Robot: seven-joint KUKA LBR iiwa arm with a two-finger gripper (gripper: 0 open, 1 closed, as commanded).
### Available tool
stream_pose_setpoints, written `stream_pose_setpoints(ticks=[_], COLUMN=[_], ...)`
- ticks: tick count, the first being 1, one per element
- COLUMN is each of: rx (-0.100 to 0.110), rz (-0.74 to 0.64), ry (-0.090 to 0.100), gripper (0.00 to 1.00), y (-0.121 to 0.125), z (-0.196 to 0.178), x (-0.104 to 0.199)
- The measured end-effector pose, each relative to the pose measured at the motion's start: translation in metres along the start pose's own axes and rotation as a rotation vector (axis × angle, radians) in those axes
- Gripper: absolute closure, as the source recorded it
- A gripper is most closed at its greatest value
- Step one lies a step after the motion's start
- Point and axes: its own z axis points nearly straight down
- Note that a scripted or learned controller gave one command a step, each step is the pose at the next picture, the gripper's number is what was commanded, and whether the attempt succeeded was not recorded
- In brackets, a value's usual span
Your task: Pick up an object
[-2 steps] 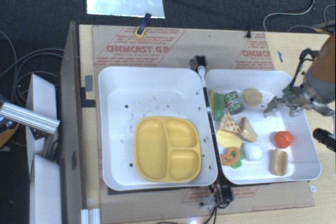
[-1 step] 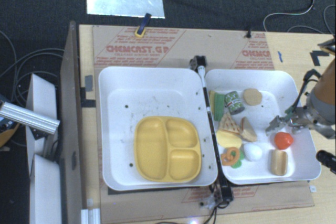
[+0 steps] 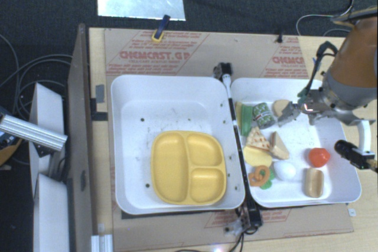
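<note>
"CHEMCAST GP" printed red on brown sheet (image 3: 177,50) covering surface. Pincer (image 3: 300,110) low over right bin (image 3: 348,186), upper part; finger state: cannot tell. Arm (image 3: 354,62) enters from right, wrist angled down-left. Green can (image 3: 263,115) just left of pincer, beside tan piece (image 3: 281,107). Yellow divided tray (image 3: 189,167) in left bin (image 3: 136,127).

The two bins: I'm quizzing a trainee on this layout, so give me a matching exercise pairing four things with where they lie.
Things:
1. yellow divided plate
2. red tomato
3. green can
4. white egg

Places:
A. right bin, near its far left corner
B. left bin
C. right bin, right side, above the bread roll
D. right bin, near edge, beside the carrot slice

Pairs: 1-B, 2-C, 3-A, 4-D
</note>
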Motion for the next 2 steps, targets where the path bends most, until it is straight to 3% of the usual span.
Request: stream_pose_setpoints(ticks=[1,2], rx=[0.006,0.002], rz=[0.011,0.007], ry=[0.002,-0.002], gripper=[0.00,0.00], y=[-0.036,0.020], z=[0.125,0.121], x=[0.028,0.000])
